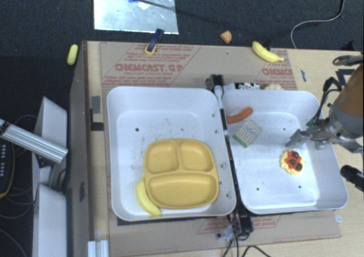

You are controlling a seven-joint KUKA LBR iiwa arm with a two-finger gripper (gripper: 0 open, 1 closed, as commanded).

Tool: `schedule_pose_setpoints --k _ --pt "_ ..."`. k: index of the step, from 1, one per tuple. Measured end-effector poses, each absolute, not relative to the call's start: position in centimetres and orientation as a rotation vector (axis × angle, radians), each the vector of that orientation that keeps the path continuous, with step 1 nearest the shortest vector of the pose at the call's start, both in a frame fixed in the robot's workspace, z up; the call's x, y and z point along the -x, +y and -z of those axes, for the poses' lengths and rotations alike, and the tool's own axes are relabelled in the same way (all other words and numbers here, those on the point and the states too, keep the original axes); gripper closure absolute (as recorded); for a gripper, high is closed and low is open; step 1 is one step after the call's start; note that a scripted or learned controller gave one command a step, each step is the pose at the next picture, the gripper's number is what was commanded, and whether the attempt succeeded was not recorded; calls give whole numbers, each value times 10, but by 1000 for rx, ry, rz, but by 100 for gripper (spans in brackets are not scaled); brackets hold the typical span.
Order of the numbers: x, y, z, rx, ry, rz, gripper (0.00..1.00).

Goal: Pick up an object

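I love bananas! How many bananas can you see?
2. One banana lies in the left bin, tucked against the yellow plate. The other banana lies on the cardboard behind the right bin. More could hide under the plate.

Dark carpet floor (40,11) with a shiny metal sheet (135,0), behind a cardboard-topped bench (170,62).
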State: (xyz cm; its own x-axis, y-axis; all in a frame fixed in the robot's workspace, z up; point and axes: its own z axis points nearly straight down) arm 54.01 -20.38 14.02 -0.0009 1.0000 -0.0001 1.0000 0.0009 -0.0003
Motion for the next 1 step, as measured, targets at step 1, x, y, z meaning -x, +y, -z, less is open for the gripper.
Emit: schedule_pose_setpoints --k 1 --pt "-520 -200 -84 2221 -2223 0 0"
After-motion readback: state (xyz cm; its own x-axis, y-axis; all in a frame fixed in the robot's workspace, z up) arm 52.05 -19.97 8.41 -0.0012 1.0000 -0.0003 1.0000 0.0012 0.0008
